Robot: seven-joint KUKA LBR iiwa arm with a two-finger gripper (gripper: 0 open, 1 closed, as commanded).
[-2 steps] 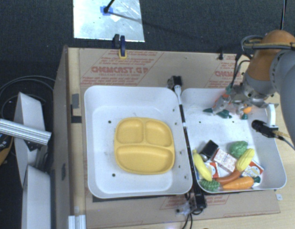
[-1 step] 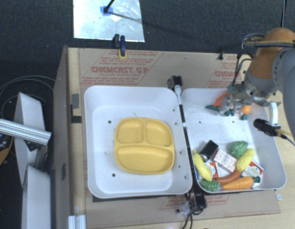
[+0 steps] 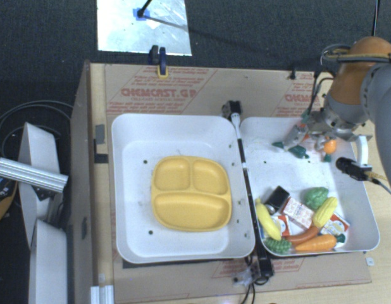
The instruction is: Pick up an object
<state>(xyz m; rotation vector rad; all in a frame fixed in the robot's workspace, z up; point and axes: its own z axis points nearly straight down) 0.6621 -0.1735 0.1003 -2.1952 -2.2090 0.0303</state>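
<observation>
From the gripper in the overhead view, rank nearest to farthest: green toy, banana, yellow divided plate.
From the gripper, at the right bin's far end:
1. Green toy, right bin, near side.
2. Banana, right bin, by the divider.
3. Yellow divided plate, left bin's middle.

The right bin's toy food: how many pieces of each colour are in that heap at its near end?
Heap in the right bin:
Yellow: 2, banana and corn
Green: 2, and
Orange: 1, carrot
Total: 5
</observation>
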